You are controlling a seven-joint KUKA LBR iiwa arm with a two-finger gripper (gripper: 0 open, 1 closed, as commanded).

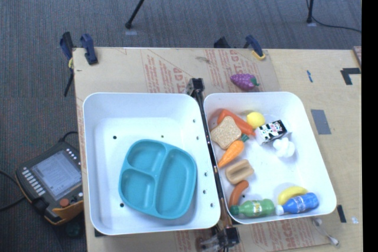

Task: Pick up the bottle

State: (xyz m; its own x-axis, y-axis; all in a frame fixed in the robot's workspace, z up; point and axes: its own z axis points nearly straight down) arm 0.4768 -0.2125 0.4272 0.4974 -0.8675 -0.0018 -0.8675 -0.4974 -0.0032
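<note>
The bench (171,71) carries 2 white bins side by side. The left bin (106,115) holds 1 teal divided plate (158,178) with 3 compartments. The right bin (307,144) holds the toy food. Along its near wall lie 2 bottles end to end — a green bottle (254,208) on its side at the left and a blue bottle (299,204) with a white cap at the right, a banana (292,192) just behind the blue one. Farther back: a carrot (231,153), a bread slice (225,132), a bun (239,172), a sausage (238,192), a small milk carton (271,131) and a lemon (255,120). Purple grapes (244,81) rest on the bench behind the right bin. Gripper state — cannot tell.
</note>
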